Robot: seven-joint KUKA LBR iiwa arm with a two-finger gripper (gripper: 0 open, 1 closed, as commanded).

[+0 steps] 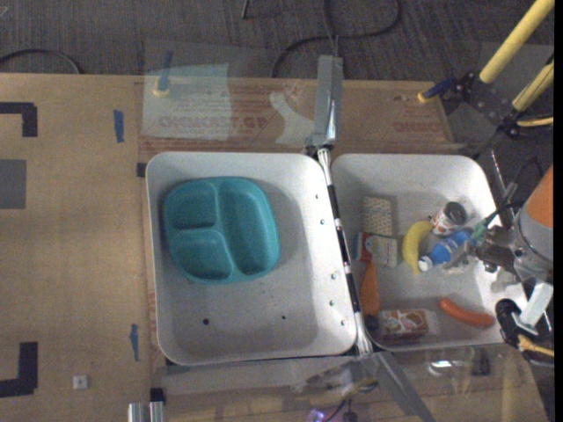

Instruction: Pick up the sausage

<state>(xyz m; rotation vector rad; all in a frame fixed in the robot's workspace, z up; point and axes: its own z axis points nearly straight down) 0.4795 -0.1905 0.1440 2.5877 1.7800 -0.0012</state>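
The sausage (467, 313) is sitting on the floor of the right bin (413, 176), down near its front right corner, lying roughly flat and angled a bit. It's orange-red and nothing is touching it as far as I can see.

The arm's working end is right there at the right edge of the frame, just above and beside the sausage, but honestly it's a tangle of grey metal, black bits and cables, and partly cut off by the frame. The gripper (498, 255) seems to hover over the bin's right rim; how it's set is something I can't tell from this angle. Nothing is visibly held by it.

Counting the rest of the right bin: one yellow banana (414, 243), one small blue bottle (442, 251) just beside the banana, one little can (452, 216) behind that, one waffle-looking square (377, 214), one small carton (380, 250) below it, one orange carrot-shaped thing (370, 290) along the left wall, and one brown box (404, 323) at the front. Labels are too blurry to read.

The left bin (255, 328) holds one teal divided plate (221, 228) with three compartments, sitting toward the back left. Two bins total, touching along the middle divider.
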